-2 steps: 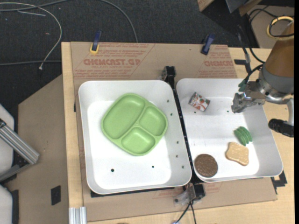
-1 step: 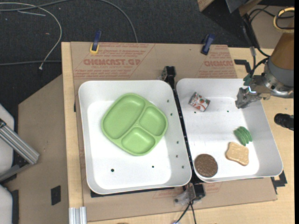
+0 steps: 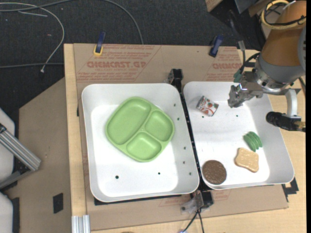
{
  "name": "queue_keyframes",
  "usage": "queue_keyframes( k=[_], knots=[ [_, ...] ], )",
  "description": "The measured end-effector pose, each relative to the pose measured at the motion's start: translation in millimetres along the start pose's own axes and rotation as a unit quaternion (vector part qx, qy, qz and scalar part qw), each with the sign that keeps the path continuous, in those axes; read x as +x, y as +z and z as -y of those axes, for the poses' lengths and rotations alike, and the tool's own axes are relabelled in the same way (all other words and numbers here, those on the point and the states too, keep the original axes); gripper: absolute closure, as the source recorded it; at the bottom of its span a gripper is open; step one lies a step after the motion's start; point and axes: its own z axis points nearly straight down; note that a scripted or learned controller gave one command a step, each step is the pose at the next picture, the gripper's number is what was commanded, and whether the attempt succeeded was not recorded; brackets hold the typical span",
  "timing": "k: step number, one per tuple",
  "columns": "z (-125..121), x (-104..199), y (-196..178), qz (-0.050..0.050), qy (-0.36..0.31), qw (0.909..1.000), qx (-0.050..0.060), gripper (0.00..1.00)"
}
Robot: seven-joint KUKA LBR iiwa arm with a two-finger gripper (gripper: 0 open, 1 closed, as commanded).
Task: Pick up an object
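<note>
bench point(image 3: 121, 62): brown board top, two white bins side by side, left bin point(image 3: 97, 178), right bin point(image 3: 277, 171).

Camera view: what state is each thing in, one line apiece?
Green plate: lying flat in the left bin, compartments up.
Wrapped item: lying loose in the right bin, near its far edge.
Green piece: lying loose, untouched.
Toast piece: lying flat.
Brown disc: lying flat at the near left corner.
Tool: over the right bin, holding nothing visible.

Cardboard sheet point(image 3: 121, 62) under bins; blue clamps point(image 3: 100, 41) at far edge.
</note>
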Motion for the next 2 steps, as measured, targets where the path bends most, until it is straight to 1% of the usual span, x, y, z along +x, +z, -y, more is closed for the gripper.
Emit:
queue_keyframes(
  k=[1, 2],
  knots=[
    [-4.7, 58.9, -7.5, -0.001, -0.001, 1.0, 0.0, 1.0],
    [-5.0, 112.7, -5.8, -0.001, 0.0, 1.0, 0.002, 1.0]
  ],
)
